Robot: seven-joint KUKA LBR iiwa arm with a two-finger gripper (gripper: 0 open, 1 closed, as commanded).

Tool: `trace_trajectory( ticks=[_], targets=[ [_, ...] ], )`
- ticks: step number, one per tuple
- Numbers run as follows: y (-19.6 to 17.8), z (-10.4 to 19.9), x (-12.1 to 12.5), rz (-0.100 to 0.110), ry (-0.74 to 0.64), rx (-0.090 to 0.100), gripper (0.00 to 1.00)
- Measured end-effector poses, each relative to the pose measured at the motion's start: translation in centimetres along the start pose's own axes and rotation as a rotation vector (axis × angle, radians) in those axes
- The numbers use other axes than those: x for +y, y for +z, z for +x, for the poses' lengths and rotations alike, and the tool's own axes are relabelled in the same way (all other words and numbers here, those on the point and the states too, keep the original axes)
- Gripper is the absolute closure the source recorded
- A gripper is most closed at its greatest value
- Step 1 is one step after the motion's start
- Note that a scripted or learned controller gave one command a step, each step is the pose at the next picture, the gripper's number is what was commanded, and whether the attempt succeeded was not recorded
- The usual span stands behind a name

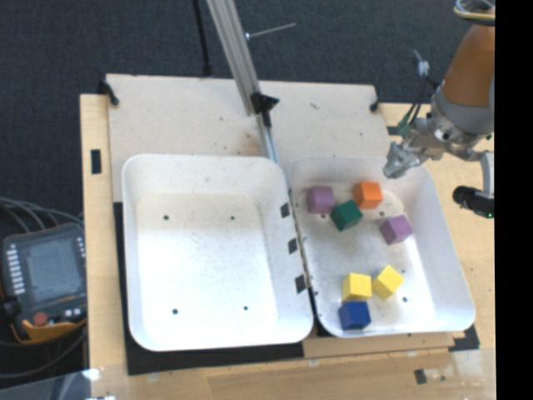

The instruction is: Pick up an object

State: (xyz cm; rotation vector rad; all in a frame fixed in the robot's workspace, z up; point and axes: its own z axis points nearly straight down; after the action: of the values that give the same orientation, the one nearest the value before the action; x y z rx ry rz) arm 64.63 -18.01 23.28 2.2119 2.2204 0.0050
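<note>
Seven small blocks are seen in the right bin [441, 223], at the right of the frame. An orange block [367, 194] lies near the bin's upper edge, with a green block [346, 216] just below and left of it and a purple block [320, 198] further left. A second purple block [396, 229] lies to the right of the green one. Lower in the bin, two yellow blocks [357, 286] [387, 281] are set side by side, and a blue block [354, 315] is placed just below the left yellow one, near the bin's lower rim.

The tool [398, 165] is positioned at the bin's upper right rim, up and to the right of the orange block and apart from every block. Whether its fingers are apart or together cannot be told. Nothing is seen held in it.

The grey arm [466, 73] with its orange band enters from the upper right of the frame.

The left bin [208, 252] sits beside the right one on the surface [96, 223]. A slanted metal post [237, 48] rises at the upper middle, and a handheld control pendant [42, 277] lies at the lower left.
</note>
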Motion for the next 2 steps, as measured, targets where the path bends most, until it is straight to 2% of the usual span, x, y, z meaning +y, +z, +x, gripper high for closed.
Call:
trace_trajectory(
  ticks=[1,2],
  targets=[
    [-3.9,-0.2,0.1,0.001,-0.003,0.001,1.0],
    [-4.3,4.0,-1.3,0.007,-0.001,0.003,1.0]
  ],
)
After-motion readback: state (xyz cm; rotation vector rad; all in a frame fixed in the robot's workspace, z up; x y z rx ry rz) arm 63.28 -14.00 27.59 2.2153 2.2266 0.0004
